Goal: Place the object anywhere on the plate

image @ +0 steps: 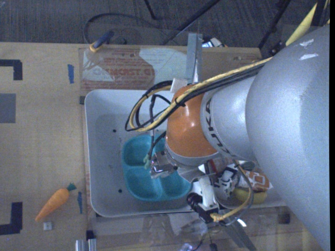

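Toy carrot (52, 203) lies on wooden bench (42, 140) beside white bin (99, 140)

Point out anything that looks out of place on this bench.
The toy carrot lies on the bare bench, left of the white bin and outside it, while the teal plate sits inside under the arm. Nothing looks spilled or broken.

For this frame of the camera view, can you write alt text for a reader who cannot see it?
A grey robot arm with an orange band reaches from the right over a white bin, covering part of a blue divided plate. A toy carrot lies on the bench outside the bin, to its left.
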You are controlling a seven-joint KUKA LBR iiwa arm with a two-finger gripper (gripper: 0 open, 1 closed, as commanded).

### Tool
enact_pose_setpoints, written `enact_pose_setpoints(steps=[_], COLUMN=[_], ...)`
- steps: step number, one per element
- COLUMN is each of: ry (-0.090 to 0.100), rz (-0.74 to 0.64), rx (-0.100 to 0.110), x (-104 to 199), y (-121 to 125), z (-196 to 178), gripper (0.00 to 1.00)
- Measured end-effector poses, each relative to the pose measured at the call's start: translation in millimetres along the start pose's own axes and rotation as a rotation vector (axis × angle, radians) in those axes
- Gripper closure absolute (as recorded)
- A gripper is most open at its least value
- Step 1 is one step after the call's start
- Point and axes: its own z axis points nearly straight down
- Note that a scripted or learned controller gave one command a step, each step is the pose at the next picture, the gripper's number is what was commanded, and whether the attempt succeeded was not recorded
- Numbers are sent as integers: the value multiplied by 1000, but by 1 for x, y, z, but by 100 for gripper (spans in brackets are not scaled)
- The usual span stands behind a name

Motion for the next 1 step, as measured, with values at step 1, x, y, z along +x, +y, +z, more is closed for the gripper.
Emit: enact_pose_setpoints(steps=[1], ry=[0], rz=[86], rx=[0], x=[-45], y=[-8], z=[23], gripper=[100])
